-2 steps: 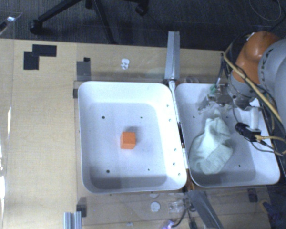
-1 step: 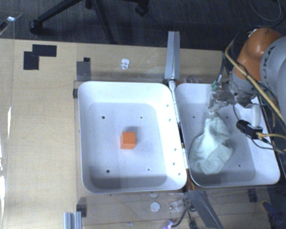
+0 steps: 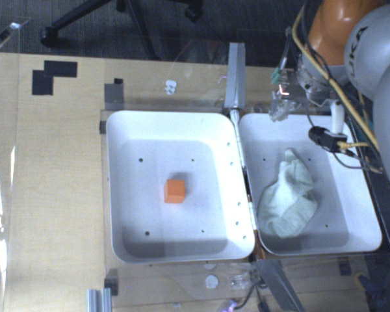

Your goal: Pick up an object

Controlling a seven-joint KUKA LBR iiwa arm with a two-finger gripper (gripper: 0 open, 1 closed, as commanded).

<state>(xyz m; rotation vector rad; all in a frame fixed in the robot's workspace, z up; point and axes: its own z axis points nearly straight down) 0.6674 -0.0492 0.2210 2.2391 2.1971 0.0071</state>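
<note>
An orange cube lies near the middle of the left bin. A crumpled white cloth fills the middle of the right bin. My gripper hangs above the far left corner of the right bin, well apart from both the cloth and the cube. I see nothing between its tips. The grey arm with its orange band comes in from the upper right.
A metal divider post stands between the bins at the back. Black cables and a connector hang over the right bin's far right side. A chair base sits on the dark floor beyond the bench.
</note>
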